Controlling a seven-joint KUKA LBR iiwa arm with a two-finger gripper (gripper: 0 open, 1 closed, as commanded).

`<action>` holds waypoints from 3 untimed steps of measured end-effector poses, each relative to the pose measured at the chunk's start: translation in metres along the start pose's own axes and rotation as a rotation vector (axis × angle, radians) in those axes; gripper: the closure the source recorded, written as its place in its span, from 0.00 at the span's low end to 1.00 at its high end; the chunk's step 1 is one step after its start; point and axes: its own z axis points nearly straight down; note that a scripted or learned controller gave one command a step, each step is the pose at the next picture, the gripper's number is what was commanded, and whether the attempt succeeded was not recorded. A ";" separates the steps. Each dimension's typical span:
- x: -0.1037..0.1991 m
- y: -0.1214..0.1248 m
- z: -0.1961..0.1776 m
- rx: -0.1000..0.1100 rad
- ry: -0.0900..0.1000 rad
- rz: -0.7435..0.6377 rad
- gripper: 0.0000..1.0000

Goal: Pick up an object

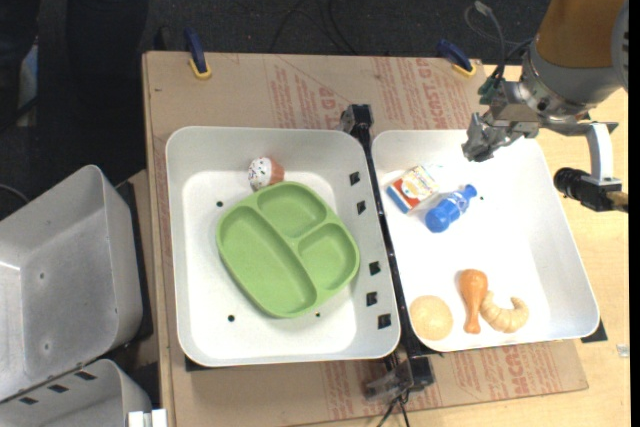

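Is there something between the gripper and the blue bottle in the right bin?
Nothing visible. The gripper hangs over the right bin's far side, and bare white floor separates it from the blue bottle. A small packet lies beside the bottle's left.

Two shallow white bins are counted on the tabletop, a left bin (190, 215) and a right bin (540, 215). In the left bin one green divided plate (288, 248) and one small white-and-orange ball-like item (263, 173) are seen. In the right bin five things are counted: one white and orange packet (414, 186), one blue bottle (449, 208), one round tan bun-like piece (432, 316), one orange drumstick (473, 296) and one pale croissant-shaped piece (506, 314)
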 end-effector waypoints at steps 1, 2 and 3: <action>0.054 -0.001 0.005 0.002 0.001 -0.001 1.00; 0.112 0.014 0.006 -0.002 0.000 -0.002 1.00; 0.166 0.013 0.016 0.002 0.001 -0.001 1.00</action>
